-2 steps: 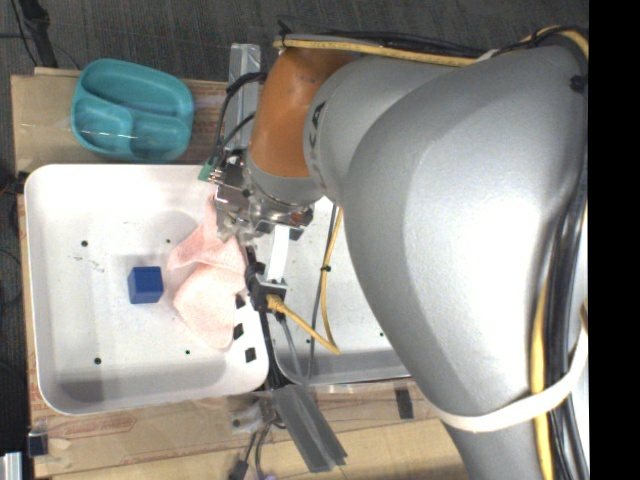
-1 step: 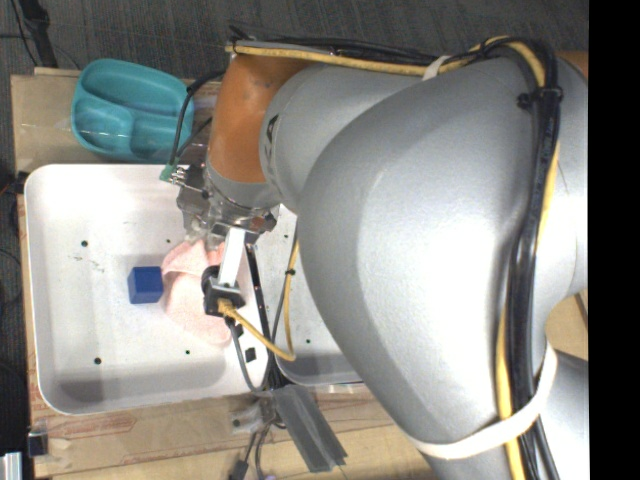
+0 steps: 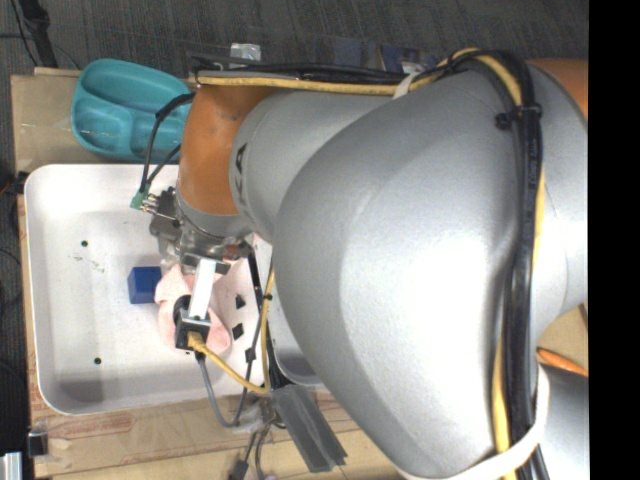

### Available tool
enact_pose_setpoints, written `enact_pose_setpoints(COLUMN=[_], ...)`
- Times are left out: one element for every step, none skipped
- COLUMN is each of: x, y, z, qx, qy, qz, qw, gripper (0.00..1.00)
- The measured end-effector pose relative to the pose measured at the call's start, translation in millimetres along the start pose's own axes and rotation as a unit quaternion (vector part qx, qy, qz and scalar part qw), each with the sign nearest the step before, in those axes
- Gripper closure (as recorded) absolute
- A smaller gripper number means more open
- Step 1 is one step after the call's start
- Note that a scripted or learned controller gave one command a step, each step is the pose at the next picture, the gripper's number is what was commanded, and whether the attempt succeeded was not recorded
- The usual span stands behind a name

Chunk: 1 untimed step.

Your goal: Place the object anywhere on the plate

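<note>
The blue block [image 3: 143,285] lies on the floor of the left-hand white bin [image 3: 60,268], toward the view's left of the gripper [image 3: 188,258] and a little lower in the picture, with bare white floor on its far side. It is a small, solid-coloured piece, nearly square from above and perhaps slightly longer up and down the view than across, though the slant makes that hard to judge. Its right edge sits just beside, possibly touching, a pink shape [image 3: 168,316] that is probably the plate, most of it hidden under the wrist. The gripper hangs low over that pink shape rather than over the block, and the grey arm [image 3: 400,268] covers so much that I cannot tell whether the gripper is apart or together, or whether anything is in it. As I judge it, the block is not yet on the plate; the coming move turns on a short shift toward the view's left before any descent. A teal container [image 3: 120,108] rests on the worktop [image 3: 25,108] beyond the bin's far rim.
</note>
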<state>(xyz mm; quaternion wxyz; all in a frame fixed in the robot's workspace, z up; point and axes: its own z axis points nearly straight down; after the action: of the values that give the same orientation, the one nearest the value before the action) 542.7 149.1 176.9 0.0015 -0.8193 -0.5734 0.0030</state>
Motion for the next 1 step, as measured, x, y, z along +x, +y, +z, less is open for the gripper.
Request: enact_pose_setpoints(x=[-20.2], y=[60.2], z=[10.5], qx=[-0.001], qy=[0.001], qz=[-0.063], qw=[0.998], gripper=[1.0])
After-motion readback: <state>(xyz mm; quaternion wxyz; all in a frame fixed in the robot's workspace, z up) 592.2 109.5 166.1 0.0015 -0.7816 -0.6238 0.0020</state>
